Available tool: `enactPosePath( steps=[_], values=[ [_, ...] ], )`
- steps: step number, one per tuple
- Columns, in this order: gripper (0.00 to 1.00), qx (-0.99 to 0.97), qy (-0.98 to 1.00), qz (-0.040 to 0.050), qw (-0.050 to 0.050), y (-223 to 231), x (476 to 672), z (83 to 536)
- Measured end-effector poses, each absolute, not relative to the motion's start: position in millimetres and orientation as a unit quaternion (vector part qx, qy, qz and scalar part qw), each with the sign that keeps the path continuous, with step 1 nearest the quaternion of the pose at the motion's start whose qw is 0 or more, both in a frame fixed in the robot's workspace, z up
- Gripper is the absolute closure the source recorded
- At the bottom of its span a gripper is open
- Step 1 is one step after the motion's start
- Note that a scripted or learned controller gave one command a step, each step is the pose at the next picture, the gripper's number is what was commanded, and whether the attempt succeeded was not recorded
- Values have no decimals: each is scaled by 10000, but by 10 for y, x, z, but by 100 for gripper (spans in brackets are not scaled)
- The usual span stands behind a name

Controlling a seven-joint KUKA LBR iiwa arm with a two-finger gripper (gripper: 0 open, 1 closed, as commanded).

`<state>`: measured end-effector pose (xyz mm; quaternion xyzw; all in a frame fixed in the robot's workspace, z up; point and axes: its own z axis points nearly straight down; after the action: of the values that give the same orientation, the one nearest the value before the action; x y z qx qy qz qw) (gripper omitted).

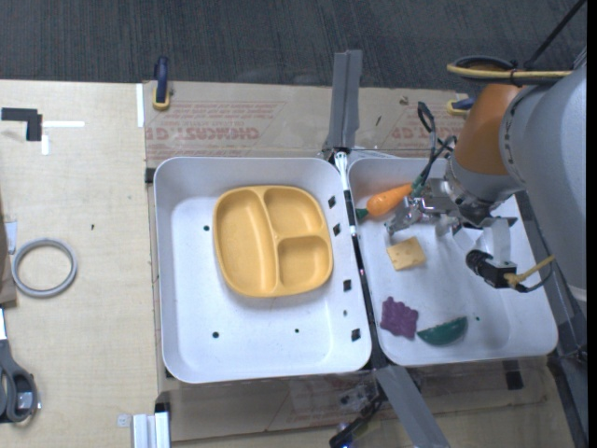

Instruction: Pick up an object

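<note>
Carrot (388, 200) is my likeliest pick, an orange piece lying in the right bin (522, 343) near its upper left corner, close to the divider between the two bins. My gripper (410, 215) sits just beside it, at the carrot's lower right, so the thing lies up and to the left of my tool, very near, maybe touching at its right end, though I can't settle that from this angle. Its long axis runs at a slant, low on the left and rising to the right, pointing roughly toward my wrist. I judge I'd want to close across the narrow way, not along that slant. Whether my tool is spread or clenched, I cannot tell: the metal parts blur together there, and nothing sits plainly gripped in it. Just below my tool lies a tan square of cheese (406, 254), near but apart from the carrot. Further down the same bin, a purple piece (399, 318) and a green piece (442, 331) rest side by side, well away from me. Over in the left bin (177, 250) a yellow divided plate (273, 241) lies flat. As for writing, the cardboard sheet (233, 131) behind the bins carries red print, seemingly reversed and too faint for me to read.
</note>
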<state>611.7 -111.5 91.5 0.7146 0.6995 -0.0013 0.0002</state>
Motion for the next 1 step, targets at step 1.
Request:
enactPosePath(
  steps=[1],
  values=[
    [0,8321,5541,-205,-152,-1058,6473,872]
  ],
)
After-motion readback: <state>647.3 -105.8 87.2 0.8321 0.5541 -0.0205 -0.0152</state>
